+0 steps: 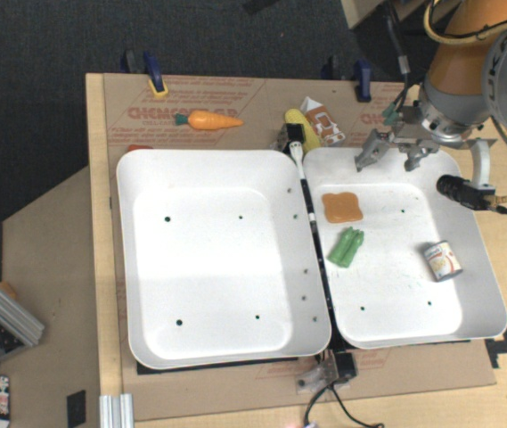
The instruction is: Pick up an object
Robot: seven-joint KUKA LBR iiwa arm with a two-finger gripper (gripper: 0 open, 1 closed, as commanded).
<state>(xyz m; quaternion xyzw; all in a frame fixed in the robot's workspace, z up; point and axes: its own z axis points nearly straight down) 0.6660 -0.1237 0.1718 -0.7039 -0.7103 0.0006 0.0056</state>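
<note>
Jaws spread apart, nothing between them; the gripper (392, 152) hovers over the right bin's (467, 324) far edge; inside lie an orange slab (341, 207), a green piece (346, 247) and a small can (441, 260).

You see dark grey carpet (102, 16) from nine to twelve o'clock around the pale wooden bench (102, 328), with even light overhead.
</note>
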